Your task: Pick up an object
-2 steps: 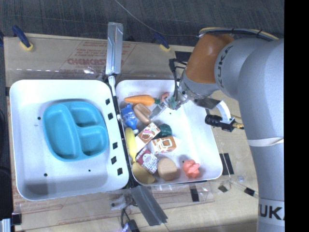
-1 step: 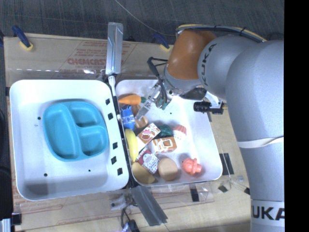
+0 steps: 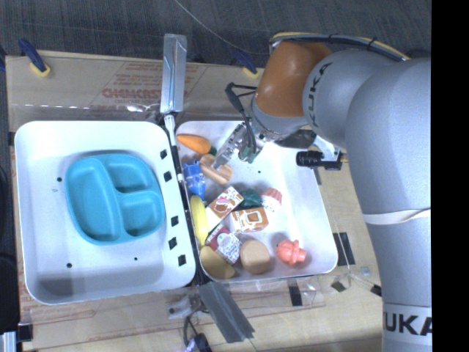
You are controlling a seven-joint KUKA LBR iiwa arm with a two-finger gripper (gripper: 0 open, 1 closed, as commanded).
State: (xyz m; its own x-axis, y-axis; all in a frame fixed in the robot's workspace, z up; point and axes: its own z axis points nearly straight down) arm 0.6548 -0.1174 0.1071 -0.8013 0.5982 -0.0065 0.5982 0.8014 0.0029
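My gripper [image 3: 236,149] hangs at upper centre over the right bin [image 3: 316,204]; grip state undeterminable. Nearest candidate: the tan block [image 3: 217,173] just below. Recommend descending vertically, centred, clear of the carrot [image 3: 193,143].

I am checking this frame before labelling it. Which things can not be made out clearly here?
- Claw: in the camera view, too small and blurred to tell how it stands or if it touches anything.
- Small packets in the right bin: print too small to read.
- Yellow piece: partly hidden by the packets and the bin wall.
- Arm: its base is cut off by the lower edge.
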